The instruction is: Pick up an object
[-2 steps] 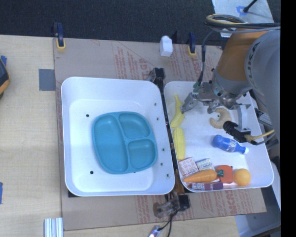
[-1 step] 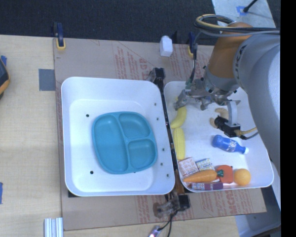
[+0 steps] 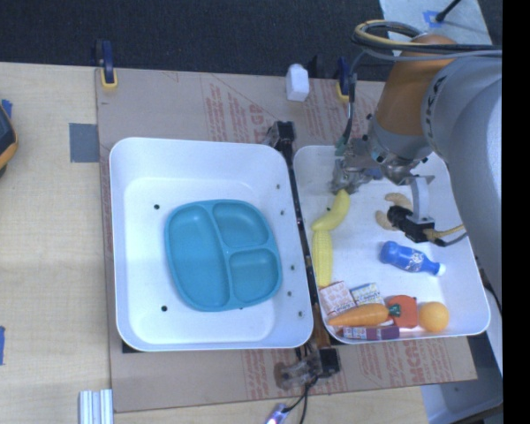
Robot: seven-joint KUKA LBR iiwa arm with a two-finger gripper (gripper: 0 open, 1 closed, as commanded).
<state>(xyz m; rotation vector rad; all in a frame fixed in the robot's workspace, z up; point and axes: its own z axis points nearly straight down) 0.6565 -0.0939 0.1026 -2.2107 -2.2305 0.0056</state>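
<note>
Going big to small here: the arm [image 3: 442, 87] comes in from about 2 o'clock and hangs over the top of the right bin [image 3: 477, 316], while the left bin [image 3: 124, 237] at 9 o'clock just has the blue divided plate [image 3: 223, 254] sitting in it, well away from the action. The gripper [image 3: 349, 177] is down at the 11 o'clock corner of the right bin, right above the top tip of the banana [image 3: 332, 212], which looks like the thing it's going for. Whether it's wide, narrow or has hold of anything, I honestly can't tell from this angle. My worry is that it's lined up on the very end of the banana rather than the middle, so a pinch there could let it swing or slide out on the lift. The corn cob [image 3: 321, 259] lies touching or just beside the banana's lower end toward 6 o'clock, so a drag could shove it along. It's also close to the bin wall, so a clip on the rim seems possible. The blue bottle [image 3: 409, 257], orange [image 3: 434, 316], carrot [image 3: 360, 315] and snack packet [image 3: 336, 298] around 4 to 6 o'clock look safely out of the way.
</note>
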